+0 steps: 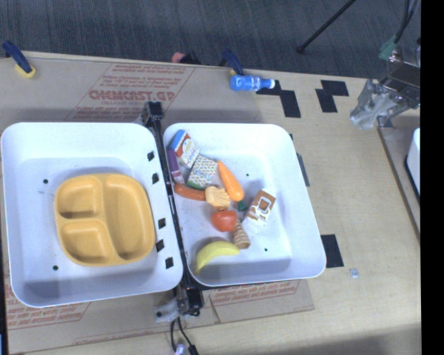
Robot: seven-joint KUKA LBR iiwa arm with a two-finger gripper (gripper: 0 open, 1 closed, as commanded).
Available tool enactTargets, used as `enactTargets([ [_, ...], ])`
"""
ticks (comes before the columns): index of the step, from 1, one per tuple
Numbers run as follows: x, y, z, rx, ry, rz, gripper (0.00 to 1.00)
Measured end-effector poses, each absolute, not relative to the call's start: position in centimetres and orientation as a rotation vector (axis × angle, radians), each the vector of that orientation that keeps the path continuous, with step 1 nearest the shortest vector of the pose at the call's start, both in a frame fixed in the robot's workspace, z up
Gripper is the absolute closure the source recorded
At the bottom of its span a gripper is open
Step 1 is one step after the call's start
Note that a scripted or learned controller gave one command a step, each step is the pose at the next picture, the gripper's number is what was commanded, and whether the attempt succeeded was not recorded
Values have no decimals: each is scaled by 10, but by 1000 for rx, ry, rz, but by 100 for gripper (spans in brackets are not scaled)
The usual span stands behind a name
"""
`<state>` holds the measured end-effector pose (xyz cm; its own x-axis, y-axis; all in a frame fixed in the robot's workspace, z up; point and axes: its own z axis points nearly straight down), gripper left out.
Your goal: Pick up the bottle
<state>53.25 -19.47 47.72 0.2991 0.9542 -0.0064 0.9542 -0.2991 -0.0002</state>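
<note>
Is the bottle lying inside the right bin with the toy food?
No, the bottle lies on the cardboard behind the right bin, outside its rim, apart from the toy food.

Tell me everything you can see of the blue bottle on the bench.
The bottle is small and blue with a paler band, perhaps a label, and looks like plastic. It lies on its side on the brown cardboard, outside both bins, behind the right bin, beside a blue clamp. Its narrow end points right. Nothing else touches it; details are too small to read.
</note>
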Motion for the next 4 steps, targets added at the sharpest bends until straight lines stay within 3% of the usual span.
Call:
enactTargets([
  [3, 535, -193, 509, 2503, 1880, -9, 100],
  [4, 578, -204, 495, 2719, 1570, -1, 100],
])
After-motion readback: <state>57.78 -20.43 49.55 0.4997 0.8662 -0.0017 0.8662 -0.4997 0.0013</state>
